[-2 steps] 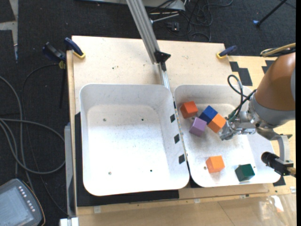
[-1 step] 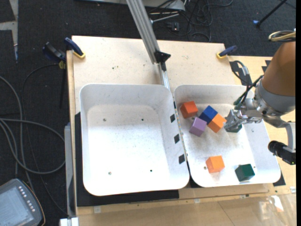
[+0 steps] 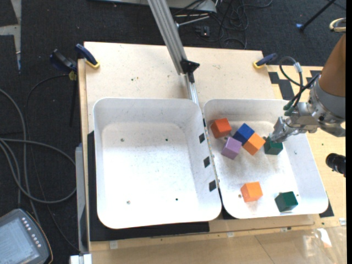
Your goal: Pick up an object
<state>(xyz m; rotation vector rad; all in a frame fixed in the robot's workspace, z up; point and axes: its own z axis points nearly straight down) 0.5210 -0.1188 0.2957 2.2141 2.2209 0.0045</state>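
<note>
Now the end effector [image 3: 276, 138] touches a dark green cube [image 3: 273, 147].

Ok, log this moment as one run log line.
arm: over right bin | gripper: low at dark green cube | grasp: unconfirmed | neighbour: orange cube beside it

a pale, speckled desk [image 3: 143, 70] stands on dark carpeted floor [image 3: 38, 32] strewn with black cables. two shallow white bins sit side by side on the desk, touching along their inner edges: the left bin [image 3: 104, 125] and the right bin [image 3: 308, 175]. a blue-and-yellow clamp [image 3: 86, 55] grips the desk's far left corner, and another clamp [image 3: 264, 61] grips its far right corner. a slanted metal pole [image 3: 168, 26] comes down to the desk just behind the place where the two bins meet.
</note>
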